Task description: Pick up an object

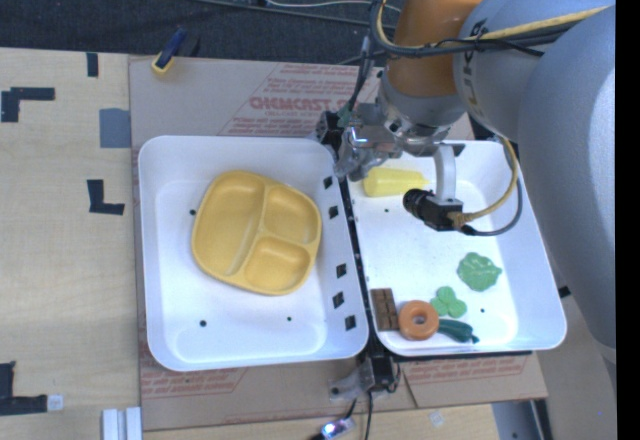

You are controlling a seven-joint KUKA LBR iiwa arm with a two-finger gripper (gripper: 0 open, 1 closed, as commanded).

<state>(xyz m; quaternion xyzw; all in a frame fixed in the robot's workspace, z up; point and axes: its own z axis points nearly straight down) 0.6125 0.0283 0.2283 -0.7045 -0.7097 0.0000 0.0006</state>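
My gripper (pixel 362 156) hangs over the far left corner of the right bin (pixel 520 258), close to the divider between the bins. A pale yellow block (pixel 393 182) lies just right of it, partly under the wrist. Whether it touches the block is unclear. Near the bin's front lie an orange ring (pixel 418 319), a brown block (pixel 383 308), a dark green piece (pixel 458 330) and two light green pieces (pixel 478 271).
A yellow divided plate (pixel 257 230) sits in the left bin (pixel 170 258). The grey arm with its orange band (pixel 440 18) covers the right bin's far side and the upper right of the view. A black cable connector (pixel 432 209) hangs below the wrist.
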